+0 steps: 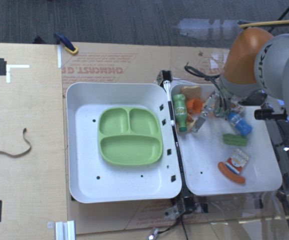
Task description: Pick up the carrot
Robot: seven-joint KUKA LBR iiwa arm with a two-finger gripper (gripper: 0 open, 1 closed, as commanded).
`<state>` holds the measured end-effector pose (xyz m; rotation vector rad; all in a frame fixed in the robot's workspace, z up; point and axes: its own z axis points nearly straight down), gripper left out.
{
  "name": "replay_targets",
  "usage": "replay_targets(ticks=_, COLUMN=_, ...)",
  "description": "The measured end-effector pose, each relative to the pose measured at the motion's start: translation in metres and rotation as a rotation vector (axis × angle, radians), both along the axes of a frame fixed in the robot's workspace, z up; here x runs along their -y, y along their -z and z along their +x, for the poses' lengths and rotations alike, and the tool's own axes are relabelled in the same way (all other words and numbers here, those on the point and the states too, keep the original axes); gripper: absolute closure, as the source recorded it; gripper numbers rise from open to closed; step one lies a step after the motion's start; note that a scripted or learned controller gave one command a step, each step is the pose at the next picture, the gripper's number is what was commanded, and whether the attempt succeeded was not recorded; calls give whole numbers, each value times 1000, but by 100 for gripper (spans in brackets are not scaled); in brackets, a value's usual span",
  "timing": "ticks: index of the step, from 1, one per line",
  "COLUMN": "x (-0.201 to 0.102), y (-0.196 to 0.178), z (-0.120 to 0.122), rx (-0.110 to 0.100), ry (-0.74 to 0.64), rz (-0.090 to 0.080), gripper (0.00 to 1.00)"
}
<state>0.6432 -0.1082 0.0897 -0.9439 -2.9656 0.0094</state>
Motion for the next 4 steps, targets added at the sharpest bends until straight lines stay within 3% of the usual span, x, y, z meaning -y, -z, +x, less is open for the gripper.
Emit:
replay_targets(ticks=1, x=-17, y=-154, z=-2, rx=36, ry=-297, rz=-1, gripper=0)
replay_targets(ticks=2, x=-13, y=-70, z=-7, rx=33, ry=-312, rz=0, gripper=0)
replay_targets(ticks=3, x=4, y=-4, z=-40, rx=37, ry=-155, rz=-3, gripper=0)
replay_targets(ticks=4, x=4, y=-15, z=-38, rx=42, ry=-158, rz=-6, gripper=100)
